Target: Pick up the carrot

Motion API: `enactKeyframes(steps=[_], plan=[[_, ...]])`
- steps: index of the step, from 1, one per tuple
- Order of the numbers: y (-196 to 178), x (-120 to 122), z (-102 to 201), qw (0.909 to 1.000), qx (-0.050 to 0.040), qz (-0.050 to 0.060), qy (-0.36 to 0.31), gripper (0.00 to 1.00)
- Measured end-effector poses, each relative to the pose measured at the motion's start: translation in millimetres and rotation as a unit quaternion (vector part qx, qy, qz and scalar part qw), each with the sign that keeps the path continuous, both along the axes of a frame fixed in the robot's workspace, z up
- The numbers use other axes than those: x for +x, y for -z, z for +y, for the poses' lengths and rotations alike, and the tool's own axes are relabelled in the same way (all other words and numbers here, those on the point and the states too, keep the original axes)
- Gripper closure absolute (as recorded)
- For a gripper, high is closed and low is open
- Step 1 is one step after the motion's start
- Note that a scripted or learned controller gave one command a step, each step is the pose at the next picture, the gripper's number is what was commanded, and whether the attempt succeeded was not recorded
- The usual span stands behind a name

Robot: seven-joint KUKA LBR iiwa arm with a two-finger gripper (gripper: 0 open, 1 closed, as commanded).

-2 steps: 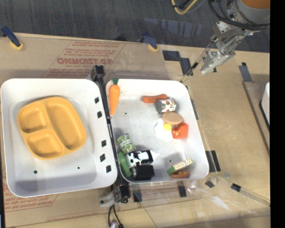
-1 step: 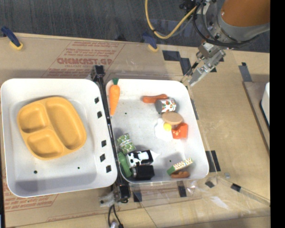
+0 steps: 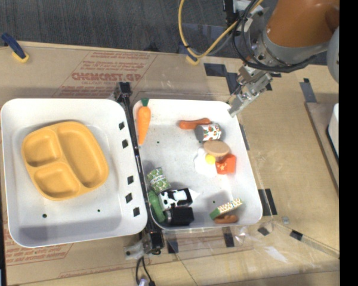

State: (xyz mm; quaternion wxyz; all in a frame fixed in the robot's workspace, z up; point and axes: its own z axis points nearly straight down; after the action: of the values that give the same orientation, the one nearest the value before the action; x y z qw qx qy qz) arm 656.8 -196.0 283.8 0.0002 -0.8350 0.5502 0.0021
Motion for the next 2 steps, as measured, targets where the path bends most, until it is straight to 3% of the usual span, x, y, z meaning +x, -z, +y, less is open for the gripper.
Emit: enactKeyframes(steps=[1,2], plan=[[18.7,0.3,2.4,1.0,-0.0001,-0.001,0.01,1.0],[19.1,0.1,1.7,0.9928,-0.0003,0.001,0.12,1.0]])
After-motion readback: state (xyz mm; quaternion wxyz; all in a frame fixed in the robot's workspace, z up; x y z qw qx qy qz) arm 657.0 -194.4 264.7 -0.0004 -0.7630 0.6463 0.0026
